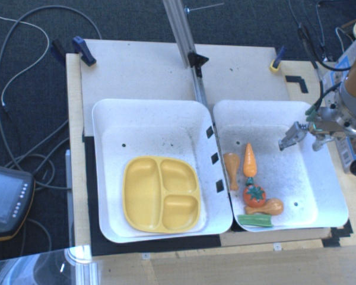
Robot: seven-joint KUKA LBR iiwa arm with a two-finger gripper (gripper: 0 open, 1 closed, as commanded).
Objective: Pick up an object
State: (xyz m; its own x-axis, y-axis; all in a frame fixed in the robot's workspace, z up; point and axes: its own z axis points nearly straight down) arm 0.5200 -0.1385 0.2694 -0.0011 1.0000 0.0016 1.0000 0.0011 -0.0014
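In the right bin (320, 183) lie several toy foods: an orange carrot (249, 160), a tan oblong piece (232, 170) against the left wall, a red tomato with a green top (254, 193), an orange gourd-shaped piece (271, 206) and a green pod (254, 220) at the front edge. My gripper (304, 140) hangs over the bin's right rear part, up and to the right of the carrot. It is open, with one finger (289, 137) reaching left and the other (318, 143) to the right; nothing sits between them.
The left bin (107, 129) holds a yellow divided plate (162, 193). A metal pole (178, 16) rises at a slant from behind the divider between the bins. Cables lie on the dark floor at left and upper right. Blue clamps (83, 49) grip the bench's back corners.
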